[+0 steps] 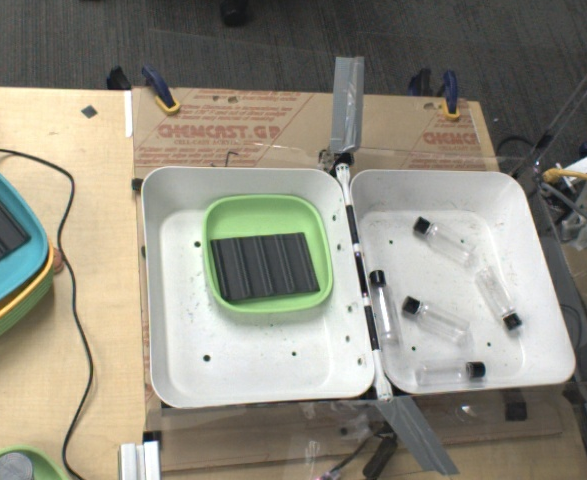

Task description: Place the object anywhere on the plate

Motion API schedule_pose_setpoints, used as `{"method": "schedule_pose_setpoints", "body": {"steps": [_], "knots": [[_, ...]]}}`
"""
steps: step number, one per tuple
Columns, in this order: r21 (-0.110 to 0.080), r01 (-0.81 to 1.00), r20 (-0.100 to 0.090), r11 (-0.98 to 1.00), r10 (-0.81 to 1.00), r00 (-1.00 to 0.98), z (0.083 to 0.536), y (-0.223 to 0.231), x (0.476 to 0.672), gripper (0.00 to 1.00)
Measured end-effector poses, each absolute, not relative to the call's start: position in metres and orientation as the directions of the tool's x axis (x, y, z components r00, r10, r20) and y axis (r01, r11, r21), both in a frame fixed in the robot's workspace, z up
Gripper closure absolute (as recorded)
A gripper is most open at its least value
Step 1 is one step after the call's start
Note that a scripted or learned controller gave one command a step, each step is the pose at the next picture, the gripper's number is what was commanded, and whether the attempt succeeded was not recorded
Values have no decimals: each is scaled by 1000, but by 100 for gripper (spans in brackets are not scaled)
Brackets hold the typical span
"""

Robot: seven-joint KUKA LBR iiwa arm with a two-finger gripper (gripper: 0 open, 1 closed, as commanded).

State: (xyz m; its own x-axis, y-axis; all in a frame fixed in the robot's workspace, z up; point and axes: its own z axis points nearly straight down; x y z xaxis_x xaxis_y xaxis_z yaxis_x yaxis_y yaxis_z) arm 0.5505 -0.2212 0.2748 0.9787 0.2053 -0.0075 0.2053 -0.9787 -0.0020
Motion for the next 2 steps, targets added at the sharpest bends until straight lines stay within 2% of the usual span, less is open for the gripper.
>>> {"method": "schedule_pose_setpoints", "body": {"steps": [1,2], "knots": [[-2,200,-6,-980,200,980,285,-221,533,0],[-1,203,-6,-979,203,979,292,-222,536,0]]}}
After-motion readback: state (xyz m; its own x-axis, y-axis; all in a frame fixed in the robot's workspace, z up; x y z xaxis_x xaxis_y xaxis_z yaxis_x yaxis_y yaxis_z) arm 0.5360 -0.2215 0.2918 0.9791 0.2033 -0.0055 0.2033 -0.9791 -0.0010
